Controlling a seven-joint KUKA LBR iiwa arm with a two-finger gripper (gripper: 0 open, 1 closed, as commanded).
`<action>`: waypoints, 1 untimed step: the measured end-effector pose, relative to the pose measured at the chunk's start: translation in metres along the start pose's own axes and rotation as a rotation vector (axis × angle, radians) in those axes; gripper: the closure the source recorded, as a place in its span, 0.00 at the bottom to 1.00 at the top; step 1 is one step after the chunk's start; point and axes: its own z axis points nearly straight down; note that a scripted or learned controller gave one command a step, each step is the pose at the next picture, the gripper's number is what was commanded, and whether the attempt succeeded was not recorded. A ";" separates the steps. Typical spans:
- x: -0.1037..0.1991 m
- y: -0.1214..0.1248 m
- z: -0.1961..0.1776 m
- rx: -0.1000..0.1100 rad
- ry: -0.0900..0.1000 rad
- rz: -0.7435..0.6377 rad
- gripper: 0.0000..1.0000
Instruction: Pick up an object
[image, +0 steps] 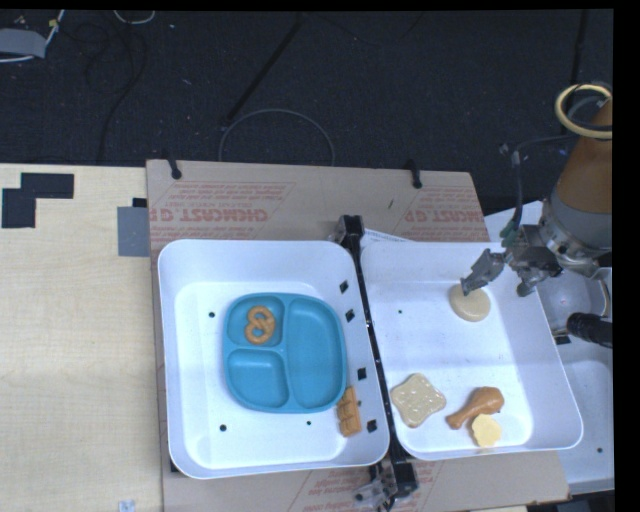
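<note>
Two shallow white plastic bins sit side by side on a cardboard sheet (300, 200) laid over a pale wooden bench (70, 330). The left bin (190, 265) holds a blue three-compartment plastic plate (300, 355) with a small brown pretzel (260, 324) in its far-left compartment; an orange-brown ridged food piece (349, 411) lies just beside the plate's near-right edge. In the right bin (540, 400) lie a pale round disc (471, 303) (far side), a slice of toy toast (417, 399), a brown toy drumstick (476, 406) and a yellow round piece (486, 432) touching the drumstick. The two-finger gripper (500, 275) hangs spread above the disc, one fingertip (472, 282) just over its far edge.
</note>
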 end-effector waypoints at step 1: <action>0.000 0.002 -0.006 -0.010 -0.002 -0.001 0.00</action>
